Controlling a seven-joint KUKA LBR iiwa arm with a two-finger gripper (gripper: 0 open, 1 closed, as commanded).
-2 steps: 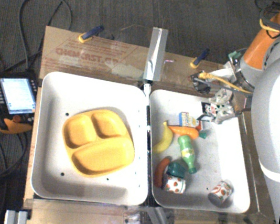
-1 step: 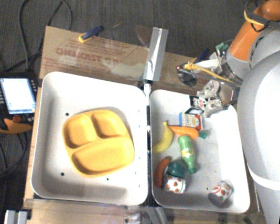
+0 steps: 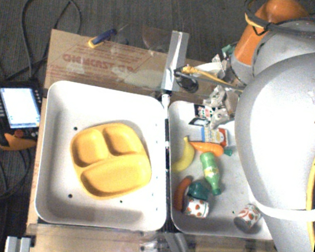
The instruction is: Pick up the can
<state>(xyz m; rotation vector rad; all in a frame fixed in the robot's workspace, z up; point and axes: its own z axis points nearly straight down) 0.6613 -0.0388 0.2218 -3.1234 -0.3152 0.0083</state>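
The grey arm (image 3: pixel 280 143) fills the right side of the frame, its orange band (image 3: pixel 264 26) at the upper right, with the gripper (image 3: pixel 218 106) hanging over the top edge of the right bin (image 3: pixel 225 220); whether it is open or closed cannot be told from this angle, and nothing is visibly held. The left bin (image 3: pixel 51 152) at centre left carries a yellow divided tray (image 3: pixel 111 158). A sheet of cardboard (image 3: pixel 107 66) lies above it, and a handheld screen (image 3: pixel 14 105) sits at the far left. The right bin holds a cluster: a banana (image 3: pixel 185 155), an orange carrot (image 3: pixel 207 149), a green bottle (image 3: pixel 211 172), a red sausage (image 3: pixel 181 192) and a teal piece (image 3: pixel 198 189) touching a white patterned cylinder (image 3: pixel 196 207). The can (image 3: pixel 247 216), as best judged, is the small patterned cylinder lying on its side at the bin's lower right, just beside the arm's edge and apart from the cluster. It looks light, rigid and smooth, liable to roll, so a grasp across its round body at mid-length seems safest.
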